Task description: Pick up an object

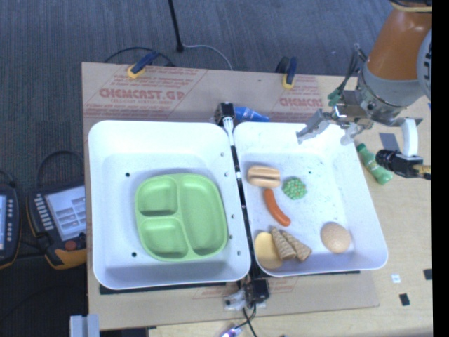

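Camera view, looking down at a slant: we see two shallow white bins side by side on a brown board clamped to the bench. The left bin (112, 153) carries a green divided plate (181, 216) with three compartments, lying flat near the bin's middle. The right bin (351, 188) carries the loose food items. A hot dog in a bun (264, 176) lies near the dividing wall, with a round green pea cluster (295, 187) just beside it on the right. Below them we note an orange-red sausage (276, 208) lying at a slant. Along the near edge sit a yellow rounded piece (264, 250) and, touching it, a tan ribbed cone (291, 245). A tan egg-shaped roll (336, 236) rests apart, toward the near right corner. The arm (397, 48) comes in from the right, orange band above the wrist, and its gripper (328, 126) hangs over the far right corner of the right bin, well apart from every food item. We see its two fingers spread apart with nothing between them. Outside the bin, right of the gripper, a green marker-like object (372, 163) lies on the bench. A blue object (250, 114) sits at the far end of the gap between the bins.
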`<state>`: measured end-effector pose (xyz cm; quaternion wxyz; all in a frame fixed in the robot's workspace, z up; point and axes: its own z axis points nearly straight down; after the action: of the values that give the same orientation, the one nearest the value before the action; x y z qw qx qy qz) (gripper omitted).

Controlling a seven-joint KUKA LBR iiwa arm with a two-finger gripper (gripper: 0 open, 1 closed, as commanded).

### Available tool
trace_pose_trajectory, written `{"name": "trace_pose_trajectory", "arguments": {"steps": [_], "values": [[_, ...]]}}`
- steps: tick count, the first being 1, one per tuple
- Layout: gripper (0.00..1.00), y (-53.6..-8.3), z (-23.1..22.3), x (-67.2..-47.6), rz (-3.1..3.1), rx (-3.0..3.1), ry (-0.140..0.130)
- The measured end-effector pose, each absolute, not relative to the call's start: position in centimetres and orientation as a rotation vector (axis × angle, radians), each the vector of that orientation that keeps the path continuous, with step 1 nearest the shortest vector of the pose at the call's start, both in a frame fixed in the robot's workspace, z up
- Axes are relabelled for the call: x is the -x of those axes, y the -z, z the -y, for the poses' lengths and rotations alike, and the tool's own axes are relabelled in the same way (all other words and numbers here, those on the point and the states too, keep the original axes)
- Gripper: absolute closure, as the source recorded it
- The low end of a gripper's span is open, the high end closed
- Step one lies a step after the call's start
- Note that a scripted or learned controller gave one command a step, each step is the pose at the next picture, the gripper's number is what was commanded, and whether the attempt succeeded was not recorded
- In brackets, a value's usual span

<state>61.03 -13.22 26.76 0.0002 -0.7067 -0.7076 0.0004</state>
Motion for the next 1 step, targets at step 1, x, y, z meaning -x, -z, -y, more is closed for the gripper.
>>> {"name": "trace_pose_trajectory", "arguments": {"steps": [1], "values": [[0.00,-10.26,10.15,-56.69,1.985,2.429,-0.008]]}}
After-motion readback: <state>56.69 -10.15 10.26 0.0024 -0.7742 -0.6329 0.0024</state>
